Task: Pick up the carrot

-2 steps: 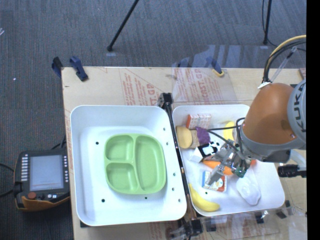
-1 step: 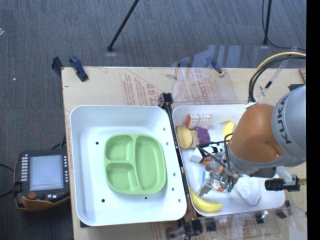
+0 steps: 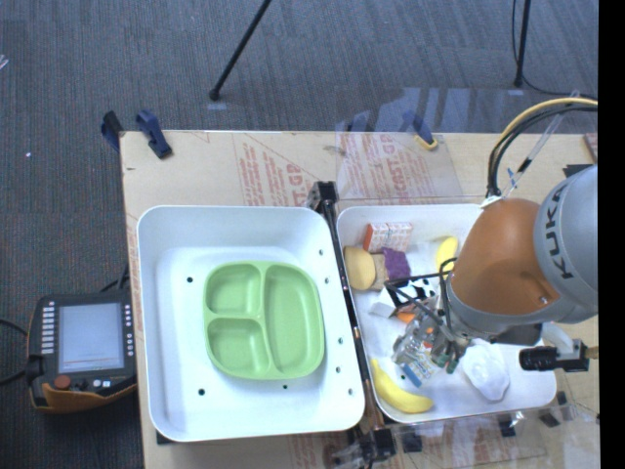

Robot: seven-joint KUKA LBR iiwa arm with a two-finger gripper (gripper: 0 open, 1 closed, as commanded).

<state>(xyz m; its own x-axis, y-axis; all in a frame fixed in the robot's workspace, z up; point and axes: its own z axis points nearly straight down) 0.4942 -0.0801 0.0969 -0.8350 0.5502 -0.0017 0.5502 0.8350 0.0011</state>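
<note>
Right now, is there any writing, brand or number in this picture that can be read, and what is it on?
"KUK": dark letters running sideways on the grey arm, cut off by the picture's edge.
Red print on the brown cardboard sheet under the bins: mirrored and too blurred to read.
Small pink box in the right bin: print too small to read.
Handheld control screen on the floor: nothing legible.

small orange carrot [image 3: 405,316], mostly hidden, right bin, beside the fingers
</note>
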